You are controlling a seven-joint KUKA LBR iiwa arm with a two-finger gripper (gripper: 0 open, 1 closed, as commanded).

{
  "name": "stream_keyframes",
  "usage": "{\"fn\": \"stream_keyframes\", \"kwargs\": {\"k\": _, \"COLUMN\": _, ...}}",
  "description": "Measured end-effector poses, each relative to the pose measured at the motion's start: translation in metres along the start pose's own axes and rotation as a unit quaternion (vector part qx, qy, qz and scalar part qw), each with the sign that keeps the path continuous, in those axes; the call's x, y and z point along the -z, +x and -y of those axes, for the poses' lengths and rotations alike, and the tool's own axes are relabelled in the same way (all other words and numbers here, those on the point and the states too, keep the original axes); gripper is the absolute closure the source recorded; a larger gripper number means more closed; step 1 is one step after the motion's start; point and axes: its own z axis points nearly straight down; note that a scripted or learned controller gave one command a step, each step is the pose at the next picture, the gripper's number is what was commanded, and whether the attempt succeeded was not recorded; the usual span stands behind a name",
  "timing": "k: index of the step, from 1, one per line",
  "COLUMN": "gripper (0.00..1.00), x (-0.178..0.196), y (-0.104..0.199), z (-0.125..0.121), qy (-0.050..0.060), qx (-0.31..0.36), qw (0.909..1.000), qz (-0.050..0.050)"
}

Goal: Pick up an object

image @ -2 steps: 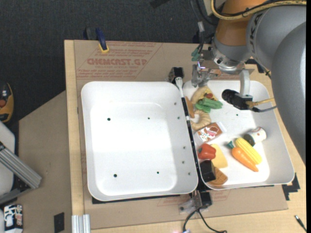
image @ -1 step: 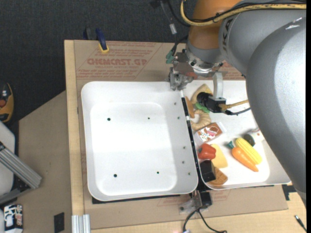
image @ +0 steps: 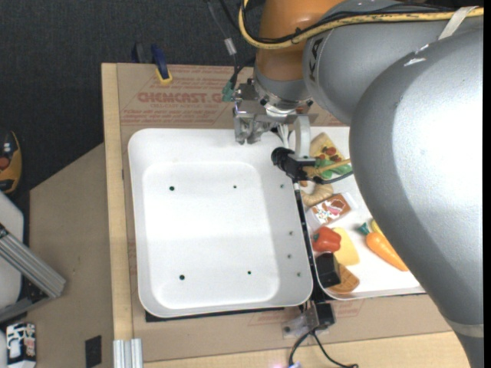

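Two bins side by side on the bench (image: 123, 205), left bin (image: 146, 228), right bin (image: 383, 286) holding toy foods (image: 337, 228), gripper (image: 249, 125) above left bin's far edge.

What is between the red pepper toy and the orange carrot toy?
In the camera view, a yellow piece lies between the red pepper and the carrot, in the right bin.
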Motion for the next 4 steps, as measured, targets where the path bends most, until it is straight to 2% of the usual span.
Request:
{"fn": "stream_keyframes", "kwargs": {"k": 1, "gripper": 1.0, "x": -0.044, "y": 0.062, "z": 0.001, "qy": 0.003, "qx": -0.001, "qw": 1.0, "qz": 0.001}}
{"fn": "stream_keyframes", "kwargs": {"k": 2, "gripper": 1.0, "x": -0.098, "y": -0.018, "z": 0.03, "qy": 0.006, "qx": -0.006, "qw": 1.0, "qz": 0.003}}
{"fn": "stream_keyframes", "kwargs": {"k": 3, "gripper": 1.0, "x": -0.094, "y": 0.081, "z": 0.043, "qy": 0.001, "qx": 0.001, "qw": 1.0, "qz": 0.0}}
{"fn": "stream_keyframes", "kwargs": {"k": 4, "gripper": 1.0, "x": -0.093, "y": -0.007, "z": 0.096, "qy": 0.005, "qx": -0.008, "qw": 1.0, "qz": 0.003}}
